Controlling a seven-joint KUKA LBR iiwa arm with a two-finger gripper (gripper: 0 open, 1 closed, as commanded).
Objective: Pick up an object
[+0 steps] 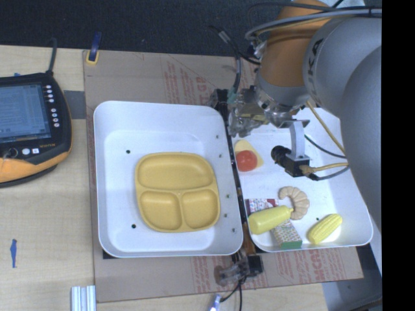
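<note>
Brown cardboard point(162, 70) covers the bench under two white bins. Right against the wall between the bins hangs the gripper point(241, 127), at the top of the right bin point(350, 199), and it could bump that wall or close on nothing. I cannot tell how wide it is, and nothing shows in it. Just below it lies a red and yellow toy point(247, 159). Farther down are a shrimp point(295, 199), a yellow bottle point(269, 218) and corn point(324, 228). A yellow tray point(176, 191) sits in the left bin point(110, 173).

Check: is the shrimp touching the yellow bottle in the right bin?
Touching. Camera view shows the shrimp resting its lower end against the yellow bottle.
</note>
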